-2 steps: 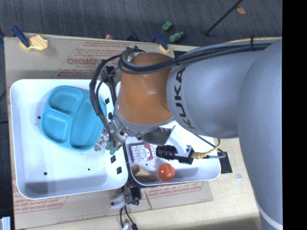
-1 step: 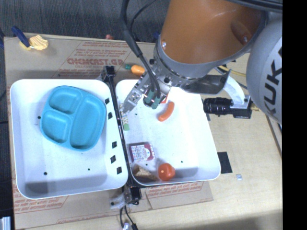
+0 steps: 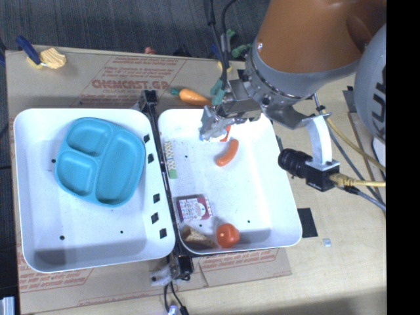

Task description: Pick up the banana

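The metal two-finger gripper (image 3: 213, 125) is seen low over the right white plastic bin (image 3: 279, 195), beside an orange sausage-shaped toy (image 3: 227, 153); whether its jaws are apart cannot be told. The banana cannot be made out.

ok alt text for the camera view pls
The arm's claw hangs over the far edge of the right bin, near an orange sausage-shaped toy. The left bin holds a blue divided plate.
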You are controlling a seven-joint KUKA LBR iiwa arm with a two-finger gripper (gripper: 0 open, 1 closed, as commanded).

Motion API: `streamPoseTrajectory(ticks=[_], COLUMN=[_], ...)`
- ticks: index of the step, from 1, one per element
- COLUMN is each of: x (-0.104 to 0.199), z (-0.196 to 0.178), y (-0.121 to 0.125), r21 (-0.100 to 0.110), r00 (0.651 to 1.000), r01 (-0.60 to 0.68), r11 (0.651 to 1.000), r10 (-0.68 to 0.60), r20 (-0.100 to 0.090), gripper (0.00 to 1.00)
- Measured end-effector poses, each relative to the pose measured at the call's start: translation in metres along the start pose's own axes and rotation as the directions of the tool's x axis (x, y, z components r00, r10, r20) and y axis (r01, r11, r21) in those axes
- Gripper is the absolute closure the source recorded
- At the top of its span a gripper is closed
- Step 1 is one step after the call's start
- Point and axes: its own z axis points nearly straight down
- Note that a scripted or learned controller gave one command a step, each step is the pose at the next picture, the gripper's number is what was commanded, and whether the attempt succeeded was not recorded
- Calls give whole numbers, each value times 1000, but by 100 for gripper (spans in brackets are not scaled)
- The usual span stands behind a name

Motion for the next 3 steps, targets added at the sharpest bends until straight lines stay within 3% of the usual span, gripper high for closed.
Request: streamPoseTrajectory(ticks=[1,2,3], x=[37,48,-4], z=[184,74,70], y=[64,94,135], r21=[9,1,3], r00=[985,997,913], r01=[-171,-75,-408], r11=[985,997,913], r10=[171,75,408], r20=[0,-1,0], gripper=[100,100,100])
